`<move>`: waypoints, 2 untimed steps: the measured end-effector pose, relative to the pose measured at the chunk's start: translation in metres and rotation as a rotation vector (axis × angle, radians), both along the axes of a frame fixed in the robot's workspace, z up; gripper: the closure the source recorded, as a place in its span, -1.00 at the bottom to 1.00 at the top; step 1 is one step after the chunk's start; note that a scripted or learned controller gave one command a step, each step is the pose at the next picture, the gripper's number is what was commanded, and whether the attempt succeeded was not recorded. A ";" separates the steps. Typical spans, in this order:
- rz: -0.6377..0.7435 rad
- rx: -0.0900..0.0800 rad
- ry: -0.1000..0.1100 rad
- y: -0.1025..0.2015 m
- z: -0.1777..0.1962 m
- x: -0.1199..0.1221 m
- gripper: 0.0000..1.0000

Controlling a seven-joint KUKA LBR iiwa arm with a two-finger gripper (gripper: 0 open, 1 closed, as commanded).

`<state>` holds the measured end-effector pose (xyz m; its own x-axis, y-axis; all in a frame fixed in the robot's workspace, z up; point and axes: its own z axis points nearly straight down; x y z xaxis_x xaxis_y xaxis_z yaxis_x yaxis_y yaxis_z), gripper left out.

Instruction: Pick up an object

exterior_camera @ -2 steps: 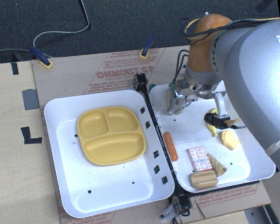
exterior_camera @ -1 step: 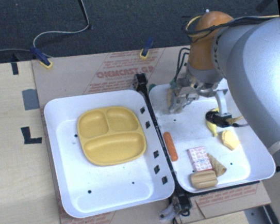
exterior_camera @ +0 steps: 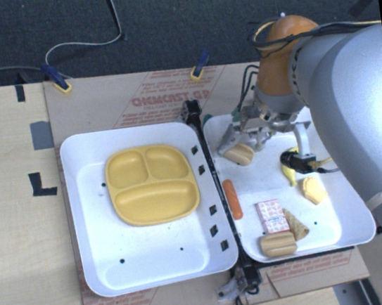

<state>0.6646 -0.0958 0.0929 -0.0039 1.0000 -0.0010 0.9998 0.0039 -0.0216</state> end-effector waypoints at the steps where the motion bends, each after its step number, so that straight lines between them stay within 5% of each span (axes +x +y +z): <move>1: 0.001 -0.003 0.000 0.000 0.010 0.000 1.00; 2: -0.002 0.001 -0.022 0.033 0.124 -0.080 1.00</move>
